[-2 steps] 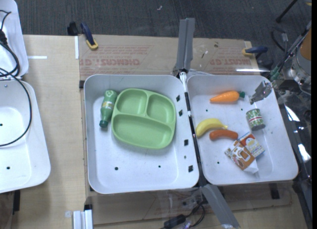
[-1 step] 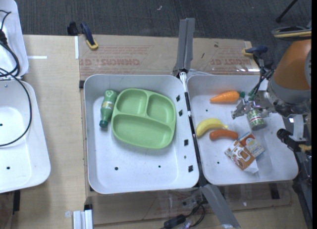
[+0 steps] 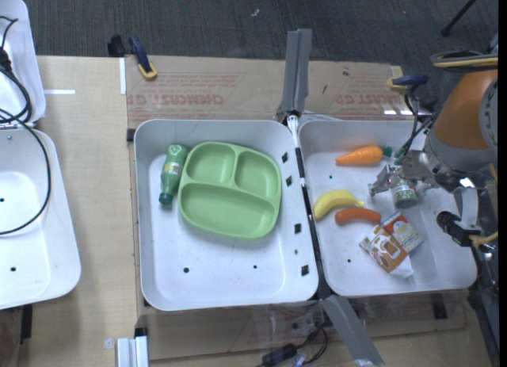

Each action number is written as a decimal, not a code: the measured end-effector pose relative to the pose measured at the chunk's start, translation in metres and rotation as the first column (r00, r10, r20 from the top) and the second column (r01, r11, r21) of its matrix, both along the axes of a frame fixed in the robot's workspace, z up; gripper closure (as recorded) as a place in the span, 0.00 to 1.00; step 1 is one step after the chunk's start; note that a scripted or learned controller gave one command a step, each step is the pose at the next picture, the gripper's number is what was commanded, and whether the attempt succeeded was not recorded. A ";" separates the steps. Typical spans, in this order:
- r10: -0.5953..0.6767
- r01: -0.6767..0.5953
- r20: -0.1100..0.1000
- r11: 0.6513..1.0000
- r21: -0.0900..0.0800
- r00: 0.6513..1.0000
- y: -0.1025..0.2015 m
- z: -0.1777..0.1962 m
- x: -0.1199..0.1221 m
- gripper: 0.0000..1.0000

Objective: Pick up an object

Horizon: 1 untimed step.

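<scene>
The right bin [image 3: 444,266] holds an orange carrot [image 3: 360,155] at the back, a yellow banana [image 3: 336,202] and a small orange-red sausage-shaped piece [image 3: 357,215] near the middle, and a white and orange snack packet [image 3: 390,245] toward the front. My gripper [image 3: 402,186] hangs low over the right bin, just right of the banana, behind the packet and in front of the carrot's green tip. A small grey-green round shape sits right at the gripper's tip; I cannot make out what it is.
The left bin [image 3: 158,270] holds a green divided plate [image 3: 231,189] and a green bottle [image 3: 170,172] lying beside it on the left. A grey divider post [image 3: 296,72] stands behind the gap between the bins. The arm's orange band [image 3: 463,108] overhangs the right bin's far right side.
</scene>
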State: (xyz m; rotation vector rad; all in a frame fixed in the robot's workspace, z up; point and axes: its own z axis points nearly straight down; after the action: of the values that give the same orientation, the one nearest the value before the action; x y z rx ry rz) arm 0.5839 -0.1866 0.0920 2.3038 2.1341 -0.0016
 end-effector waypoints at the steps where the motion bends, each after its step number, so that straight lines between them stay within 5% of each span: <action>1: -0.003 0.003 0.000 1.000 0.000 1.000 -0.001 0.009 0.000 1.00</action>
State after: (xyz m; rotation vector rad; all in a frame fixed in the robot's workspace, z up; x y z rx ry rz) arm 0.5838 -0.1876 0.1011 2.3066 2.1310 -0.0015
